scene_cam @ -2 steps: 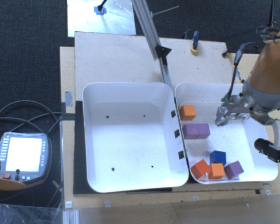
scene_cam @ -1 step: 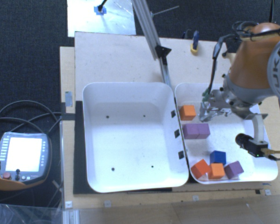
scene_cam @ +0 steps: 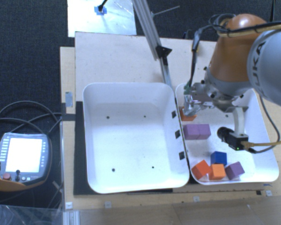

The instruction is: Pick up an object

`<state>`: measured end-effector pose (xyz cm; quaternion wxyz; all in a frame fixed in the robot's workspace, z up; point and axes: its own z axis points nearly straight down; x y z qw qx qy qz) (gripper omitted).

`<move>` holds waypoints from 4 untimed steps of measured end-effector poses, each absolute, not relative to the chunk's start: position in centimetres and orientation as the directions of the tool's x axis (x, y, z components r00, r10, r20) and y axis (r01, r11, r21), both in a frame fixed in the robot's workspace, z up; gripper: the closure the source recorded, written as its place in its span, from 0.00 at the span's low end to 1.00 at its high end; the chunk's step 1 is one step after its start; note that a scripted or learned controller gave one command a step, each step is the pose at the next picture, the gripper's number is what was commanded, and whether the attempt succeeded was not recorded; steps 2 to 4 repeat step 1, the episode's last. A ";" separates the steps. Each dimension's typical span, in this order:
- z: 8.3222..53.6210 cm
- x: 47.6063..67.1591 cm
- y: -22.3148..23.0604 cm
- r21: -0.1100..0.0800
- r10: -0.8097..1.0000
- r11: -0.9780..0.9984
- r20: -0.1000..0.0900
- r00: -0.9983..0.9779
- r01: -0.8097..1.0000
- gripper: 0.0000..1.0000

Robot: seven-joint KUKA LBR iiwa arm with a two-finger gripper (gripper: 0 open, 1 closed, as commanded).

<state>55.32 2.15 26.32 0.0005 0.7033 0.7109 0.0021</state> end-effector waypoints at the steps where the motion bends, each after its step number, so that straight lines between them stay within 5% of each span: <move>1: 26.2 58.2 6.9 0.004 1.000 0.010 0.002 -0.010 1.000 1.00; 4: 26.2 58.2 6.9 0.004 1.000 0.010 0.002 -0.010 1.000 1.00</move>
